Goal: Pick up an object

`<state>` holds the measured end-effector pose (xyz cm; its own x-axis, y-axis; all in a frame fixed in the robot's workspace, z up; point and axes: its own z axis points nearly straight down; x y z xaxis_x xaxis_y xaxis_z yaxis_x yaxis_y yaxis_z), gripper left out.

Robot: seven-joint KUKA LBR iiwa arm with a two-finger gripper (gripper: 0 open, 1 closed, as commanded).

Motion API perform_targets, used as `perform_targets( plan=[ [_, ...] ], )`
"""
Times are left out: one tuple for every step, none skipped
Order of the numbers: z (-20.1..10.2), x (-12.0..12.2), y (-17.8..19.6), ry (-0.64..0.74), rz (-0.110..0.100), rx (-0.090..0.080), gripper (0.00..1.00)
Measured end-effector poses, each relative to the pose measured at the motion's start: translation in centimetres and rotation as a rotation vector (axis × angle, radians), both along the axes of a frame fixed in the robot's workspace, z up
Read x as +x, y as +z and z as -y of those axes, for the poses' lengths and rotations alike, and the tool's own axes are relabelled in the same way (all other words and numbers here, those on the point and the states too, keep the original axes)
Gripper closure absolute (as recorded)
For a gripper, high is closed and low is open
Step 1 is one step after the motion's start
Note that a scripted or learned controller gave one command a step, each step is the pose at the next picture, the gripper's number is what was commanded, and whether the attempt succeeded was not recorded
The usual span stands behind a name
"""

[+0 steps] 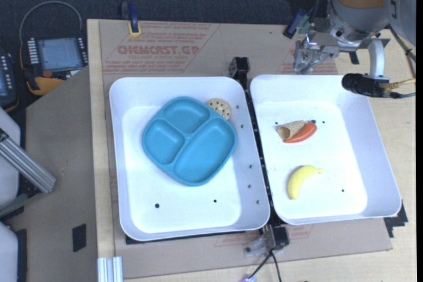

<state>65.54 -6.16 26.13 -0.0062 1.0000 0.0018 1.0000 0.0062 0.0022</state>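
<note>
In the right bin (370, 142) lie a yellow banana (299, 179) near the front and, further back, an orange-red carrot-like piece beside a tan cone piece (297, 131). A blue divided plate (190, 139) rests in the left bin (132, 162), with a round cookie (219, 107) at its back right edge. My gripper (309, 57) hangs beyond the back rim of the right bin, above the cardboard, apart from every object. Nothing shows between its fingers.
The two bins stand side by side on a cardboard sheet (172, 46). A black clamp (238, 67) sits at the back between the bins. A black cylinder with a cable (365, 84) juts over the right bin's back right corner.
</note>
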Motion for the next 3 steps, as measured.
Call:
perform_targets(
  plan=[
    [-4.5,0.0,-0.4,-0.001,-0.004,0.0,1.0],
    [-8.7,-0.1,-1.6,-0.001,-0.006,0.0,1.0],
    [-14.3,-0.4,-1.5,0.0,-0.003,0.001,1.0]
  ],
)
